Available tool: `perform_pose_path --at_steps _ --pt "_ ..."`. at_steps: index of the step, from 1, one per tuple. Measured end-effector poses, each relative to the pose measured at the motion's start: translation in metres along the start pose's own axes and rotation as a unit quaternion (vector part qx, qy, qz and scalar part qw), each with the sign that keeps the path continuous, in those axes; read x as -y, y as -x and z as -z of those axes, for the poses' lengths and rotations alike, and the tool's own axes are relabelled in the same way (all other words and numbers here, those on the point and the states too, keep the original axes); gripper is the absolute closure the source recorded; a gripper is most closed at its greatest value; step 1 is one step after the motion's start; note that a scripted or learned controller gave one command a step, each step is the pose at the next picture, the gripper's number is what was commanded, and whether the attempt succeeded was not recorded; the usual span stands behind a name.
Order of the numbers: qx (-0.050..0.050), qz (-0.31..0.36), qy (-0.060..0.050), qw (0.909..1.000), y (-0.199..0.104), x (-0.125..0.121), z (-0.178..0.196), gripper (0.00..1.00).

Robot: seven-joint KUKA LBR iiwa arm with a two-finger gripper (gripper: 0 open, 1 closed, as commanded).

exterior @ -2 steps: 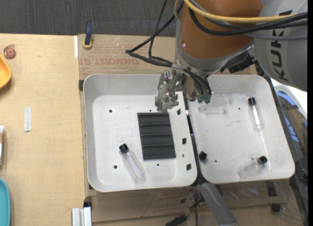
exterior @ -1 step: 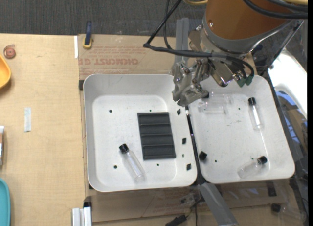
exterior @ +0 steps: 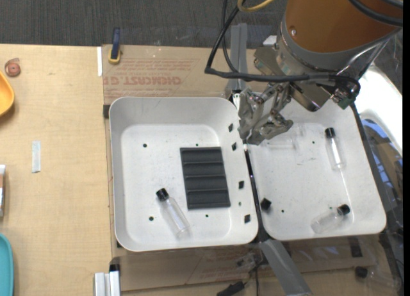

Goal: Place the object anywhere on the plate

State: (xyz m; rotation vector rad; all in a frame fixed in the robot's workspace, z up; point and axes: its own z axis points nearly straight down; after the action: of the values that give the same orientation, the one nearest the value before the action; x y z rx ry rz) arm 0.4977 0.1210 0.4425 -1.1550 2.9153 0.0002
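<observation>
Hand (exterior: 266,125) low over right bin's (exterior: 368,218) upper-left corner; grip state impossible to tell. Nearest vial (exterior: 333,147) lying just to its right, long axis running near-to-far. Ridged dark plate (exterior: 204,177) waiting across in left bin (exterior: 128,224).

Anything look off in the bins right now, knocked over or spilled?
Nothing is spilled. All three clear black-capped vials lie on their sides: one in the left white bin beside the black ribbed plate, two in the right white bin at and.
</observation>
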Motion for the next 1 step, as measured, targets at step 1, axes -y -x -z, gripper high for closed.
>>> perform_pose_path --at_steps 1 --pt "-0.001 0.163 0.002 0.9866 0.0121 0.0139 -0.0131 1.00"
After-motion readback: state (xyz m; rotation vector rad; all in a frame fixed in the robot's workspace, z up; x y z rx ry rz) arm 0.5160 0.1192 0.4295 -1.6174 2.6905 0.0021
